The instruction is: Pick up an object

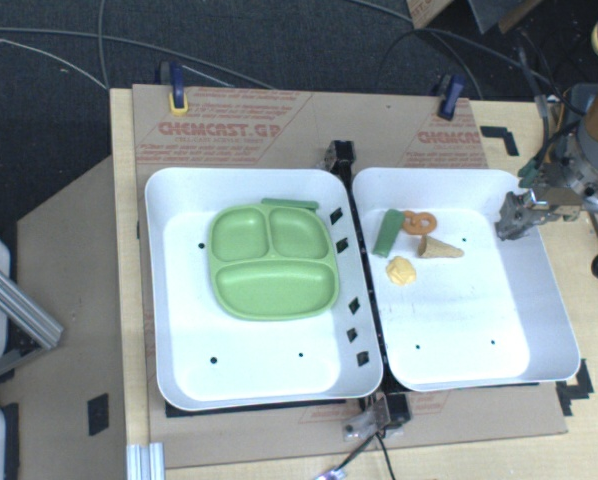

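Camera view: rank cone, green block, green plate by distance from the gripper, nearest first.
From the gripper, at the right bin's right rim:
1. Cone, right bin, left of the gripper.
2. Green block, right bin, farther left, near the divider.
3. Green plate, left bin, farthest.
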`<move>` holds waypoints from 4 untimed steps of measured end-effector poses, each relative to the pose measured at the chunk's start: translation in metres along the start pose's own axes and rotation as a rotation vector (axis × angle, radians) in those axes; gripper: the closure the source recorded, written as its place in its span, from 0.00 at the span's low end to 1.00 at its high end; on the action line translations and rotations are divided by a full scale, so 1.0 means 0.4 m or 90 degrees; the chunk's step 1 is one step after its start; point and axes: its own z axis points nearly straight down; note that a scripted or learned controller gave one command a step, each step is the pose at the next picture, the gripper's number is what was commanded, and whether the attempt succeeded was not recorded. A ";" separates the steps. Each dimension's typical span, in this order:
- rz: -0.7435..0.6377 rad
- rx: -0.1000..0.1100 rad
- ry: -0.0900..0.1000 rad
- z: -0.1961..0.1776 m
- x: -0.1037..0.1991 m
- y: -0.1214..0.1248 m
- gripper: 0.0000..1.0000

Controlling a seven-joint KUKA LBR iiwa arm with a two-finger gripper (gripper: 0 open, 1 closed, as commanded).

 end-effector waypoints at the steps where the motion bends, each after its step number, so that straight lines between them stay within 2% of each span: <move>1: 0.001 0.000 -0.001 0.025 0.111 0.001 1.00; 2: 0.000 0.001 0.000 0.065 0.236 -0.002 1.00; 4: -0.001 0.001 0.000 0.063 0.508 -0.054 1.00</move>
